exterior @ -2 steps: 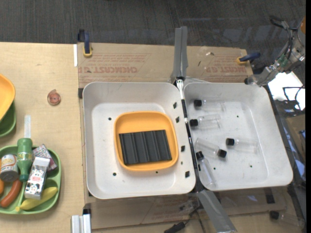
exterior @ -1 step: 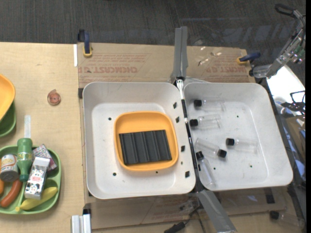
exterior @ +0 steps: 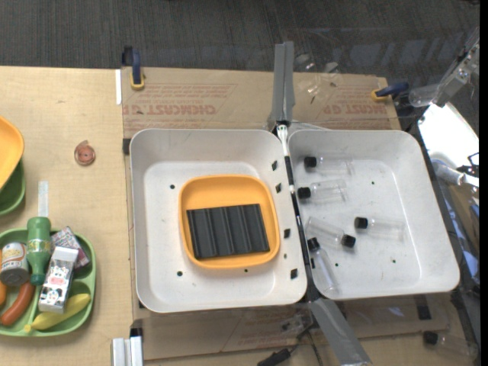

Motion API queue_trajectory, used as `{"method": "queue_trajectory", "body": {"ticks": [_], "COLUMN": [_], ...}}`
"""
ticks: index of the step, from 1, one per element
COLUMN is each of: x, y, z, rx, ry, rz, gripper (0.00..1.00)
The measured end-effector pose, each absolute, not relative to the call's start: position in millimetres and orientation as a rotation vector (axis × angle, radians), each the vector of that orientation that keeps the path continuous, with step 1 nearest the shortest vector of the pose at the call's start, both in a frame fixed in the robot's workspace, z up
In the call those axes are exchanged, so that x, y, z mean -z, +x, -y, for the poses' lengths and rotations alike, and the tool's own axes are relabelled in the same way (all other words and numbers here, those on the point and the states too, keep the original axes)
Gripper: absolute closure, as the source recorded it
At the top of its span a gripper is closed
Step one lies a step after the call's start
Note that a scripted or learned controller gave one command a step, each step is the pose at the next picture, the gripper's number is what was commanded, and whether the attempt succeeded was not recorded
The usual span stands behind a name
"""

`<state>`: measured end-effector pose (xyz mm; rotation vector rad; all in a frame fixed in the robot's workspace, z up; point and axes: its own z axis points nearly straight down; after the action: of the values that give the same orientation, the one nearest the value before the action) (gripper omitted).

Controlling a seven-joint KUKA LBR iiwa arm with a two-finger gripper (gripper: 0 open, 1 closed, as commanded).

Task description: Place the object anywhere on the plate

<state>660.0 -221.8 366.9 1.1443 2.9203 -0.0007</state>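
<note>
**Left bin, centre: slab lying flat on the plate**

On the orange plate (exterior: 229, 187), inside the left bin (exterior: 155, 227): dark ribbed slab (exterior: 228, 230), flat, wholly within the rim, sitting toward the plate's near edge. Long axis roughly left-to-right across the view, slightly tilted; ribs crosswise to it, so running near-to-far.

Across the divider, in the right bin (exterior: 428, 204): several clear vials (exterior: 329, 194) with black caps, scattered, mostly toward the divider side, well apart from the plate.

Gripper state: cannot tell from this view. Arm's side of approach per rig: the right, so slab and plate both lie leftward, beyond the right bin and the divider.

Judgement: if the slab counts as the object, placing looks already done, nothing left but to stay clear. If a vial is meant instead, still to pick; nearest ones hard against the divider, awkward to reach, and likely to roll once set down on the plate.
</note>
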Motion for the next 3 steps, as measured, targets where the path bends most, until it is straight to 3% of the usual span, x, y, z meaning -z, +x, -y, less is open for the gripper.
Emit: {"method": "queue_trajectory", "body": {"ticks": [1, 3], "x": [-388.0, -442.1], "y": [650.3, 651.6], "z": [222.2, 222.0], "rx": [0.0, 0.0], "ry": [0.829, -0.265], "rz": [-3.025, -3.124], "gripper": [1.0, 1.0]}}
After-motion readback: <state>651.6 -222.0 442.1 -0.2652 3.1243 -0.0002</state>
